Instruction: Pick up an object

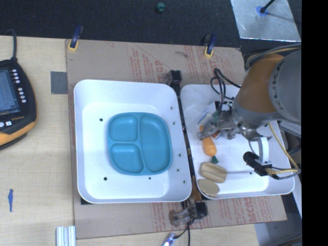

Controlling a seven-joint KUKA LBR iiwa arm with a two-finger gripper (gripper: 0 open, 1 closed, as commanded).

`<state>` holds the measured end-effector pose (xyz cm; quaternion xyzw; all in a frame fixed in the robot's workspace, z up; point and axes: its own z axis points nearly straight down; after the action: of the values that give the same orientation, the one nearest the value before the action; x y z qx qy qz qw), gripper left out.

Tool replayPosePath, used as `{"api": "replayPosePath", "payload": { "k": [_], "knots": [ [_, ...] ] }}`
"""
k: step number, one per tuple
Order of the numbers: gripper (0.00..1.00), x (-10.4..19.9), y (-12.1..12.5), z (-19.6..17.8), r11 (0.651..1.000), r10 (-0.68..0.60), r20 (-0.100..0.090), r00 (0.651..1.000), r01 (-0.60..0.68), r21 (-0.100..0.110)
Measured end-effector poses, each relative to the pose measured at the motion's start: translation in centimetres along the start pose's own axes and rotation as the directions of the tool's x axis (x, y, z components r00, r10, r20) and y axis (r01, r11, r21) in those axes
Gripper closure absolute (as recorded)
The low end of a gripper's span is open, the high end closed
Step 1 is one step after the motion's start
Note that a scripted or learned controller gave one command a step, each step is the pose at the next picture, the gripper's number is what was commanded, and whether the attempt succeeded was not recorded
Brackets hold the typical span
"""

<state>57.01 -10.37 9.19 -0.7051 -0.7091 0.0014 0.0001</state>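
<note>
My gripper is low in the right bin, over its left middle part, with the grey arm and its orange band above it to the right. An orange carrot-like piece lies just below the gripper, close to it. Beneath that sits a small dark green bit. A tan oblong block and a pale round piece lie at the bin's front left corner. The wrist hides what is under the gripper.
The left bin holds a blue divided plate. A tablet-like pendant lies at the far left of the bench. Clamps join the bins at back and front.
</note>
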Motion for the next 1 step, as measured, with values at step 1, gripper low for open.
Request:
{"api": "replayPosePath", "payload": {
  "k": [1],
  "knots": [
    [0.00,0.53,3.33,-0.01,1.000,0.001,-0.002,1.000,-0.001,0.001]
  ]
}}
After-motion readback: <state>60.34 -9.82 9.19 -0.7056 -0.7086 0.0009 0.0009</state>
